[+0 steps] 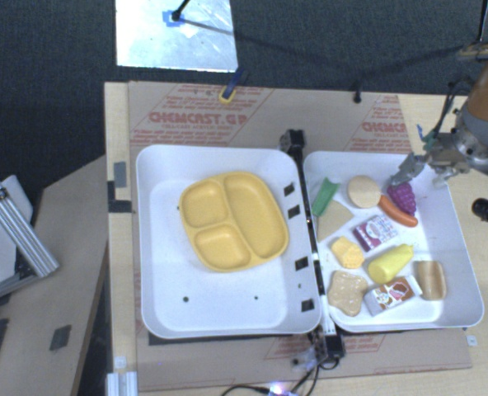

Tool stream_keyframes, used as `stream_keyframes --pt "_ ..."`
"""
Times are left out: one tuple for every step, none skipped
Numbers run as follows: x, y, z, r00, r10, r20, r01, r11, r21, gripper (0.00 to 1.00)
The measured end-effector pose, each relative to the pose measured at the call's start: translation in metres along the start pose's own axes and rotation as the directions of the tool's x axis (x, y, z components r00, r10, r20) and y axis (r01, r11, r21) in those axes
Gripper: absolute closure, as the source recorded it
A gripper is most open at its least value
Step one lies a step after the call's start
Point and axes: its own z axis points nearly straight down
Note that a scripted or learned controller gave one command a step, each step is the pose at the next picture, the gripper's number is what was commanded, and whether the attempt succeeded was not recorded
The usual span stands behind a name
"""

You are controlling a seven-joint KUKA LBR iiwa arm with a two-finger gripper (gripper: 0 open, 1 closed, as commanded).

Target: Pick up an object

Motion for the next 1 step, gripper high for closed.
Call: stream_keyframes --pt "0.0005 0.0031 -0.0082 1.000 -0.003 0.003 0.003 1.000 -0.013 0.00"
